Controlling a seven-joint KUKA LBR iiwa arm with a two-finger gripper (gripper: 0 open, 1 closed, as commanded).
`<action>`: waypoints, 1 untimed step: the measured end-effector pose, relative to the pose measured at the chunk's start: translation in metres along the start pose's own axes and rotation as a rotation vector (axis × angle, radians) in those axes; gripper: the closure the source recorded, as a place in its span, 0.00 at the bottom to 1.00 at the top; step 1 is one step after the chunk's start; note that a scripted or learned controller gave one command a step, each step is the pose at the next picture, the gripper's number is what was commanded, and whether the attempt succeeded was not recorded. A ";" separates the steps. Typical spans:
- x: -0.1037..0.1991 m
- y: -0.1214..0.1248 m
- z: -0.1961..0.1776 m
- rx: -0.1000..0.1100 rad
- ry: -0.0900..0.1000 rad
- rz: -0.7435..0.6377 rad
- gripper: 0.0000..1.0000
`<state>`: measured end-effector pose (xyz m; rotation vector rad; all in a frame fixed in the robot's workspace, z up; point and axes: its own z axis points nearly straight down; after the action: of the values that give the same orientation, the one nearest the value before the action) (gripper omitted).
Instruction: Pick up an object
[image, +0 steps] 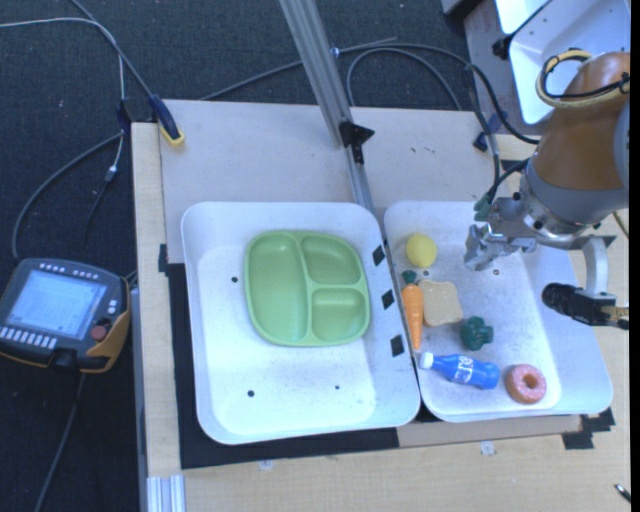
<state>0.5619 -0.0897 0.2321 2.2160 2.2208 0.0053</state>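
View from above the bench. The gripper (487, 250) hangs over the upper part of the right bin (590, 370), with nothing between its fingers; whether they stand released or clenched cannot be told from here.

Candidate objects lie in the right bin, to the left of and below the gripper: a lemon (421, 250) nearest, then bread (440, 302) with a carrot (412, 315) alongside its left edge, broccoli (475, 332), a bottle (462, 370) lying on its side, and a donut (526, 383) near the lower rim. The left bin (215, 400) bears a green tray (305, 287).

The step in hand appears to be the approach. To do it well, choose a piece standing apart: the lemon or the donut offers free space on both sides. Centre over it before descending, and align the fingers across the narrow axis. The bread and carrot touch, so a finger may wedge between them; the round lemon may roll if struck off-centre.
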 end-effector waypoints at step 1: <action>0.000 0.001 -0.054 -0.001 0.000 0.000 1.00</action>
<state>0.5631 -0.0895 0.2860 2.2157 2.2199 0.0061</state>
